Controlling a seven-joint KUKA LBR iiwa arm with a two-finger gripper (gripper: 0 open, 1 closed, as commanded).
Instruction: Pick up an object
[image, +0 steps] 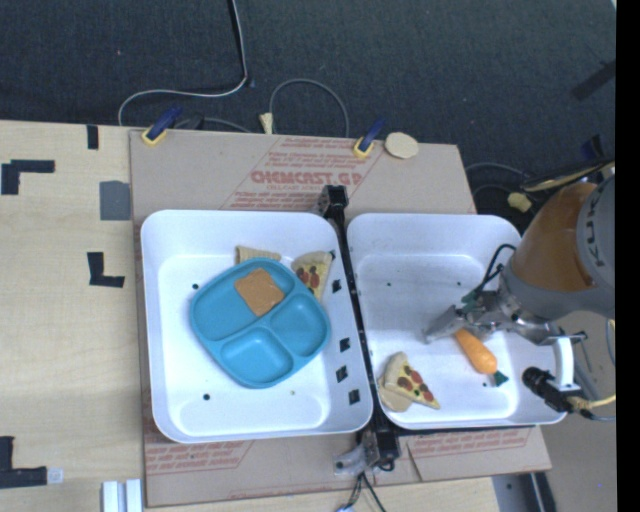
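From my overhead feed I see the counter (60, 330) carrying two shallow white bins side by side on a cardboard sheet (300, 175). The left bin (165, 300) holds a blue divided plate (262, 325) near its centre, with a tan toast-like square (261, 290) lying in the plate's upper compartment. Another tan piece (252, 256) pokes out from behind the plate at about 12 o'clock, and a pizza slice (315, 270) sits at the plate's 1 o'clock, close to the divider between the bins. In the right bin (420, 250) a second toy pizza slice (406, 384) lies at roughly 7 o'clock, near the front wall. An orange toy carrot (476, 352) with a green tip lies at about 4 o'clock in that bin, tilted diagonally. My arm (560, 250) reaches in from 3 o'clock, and the claw (450, 322) sits low over the right bin's floor, just beside the carrot's upper end at its 10 o'clock. One grey finger (440, 326) points toward 9 o'clock; I cannot tell how far the claw is spread, and I cannot see the carrot gripped between its fingers.
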